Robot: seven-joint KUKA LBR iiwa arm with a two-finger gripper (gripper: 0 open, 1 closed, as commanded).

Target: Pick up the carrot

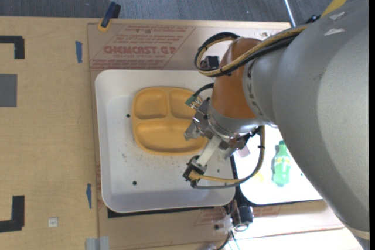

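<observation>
Yellow plate point(157, 120), one, sits in the first bin point(117, 175) of two; one green object point(281, 165) in the second bin point(266, 193). Gripper point(196, 127) is at the plate's edge, and I can't tell its state.

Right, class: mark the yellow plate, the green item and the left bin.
yellow plate point(158, 133), camera view, its large compartment.
green item point(281, 164), camera view, its middle.
left bin point(149, 184), camera view, bare floor.

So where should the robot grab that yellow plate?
Probably its rim at the view's left, coming straight down. The divided plate lies flat in the white bin, so only the raised edge offers a grip, and the arm covers its right side.
</observation>
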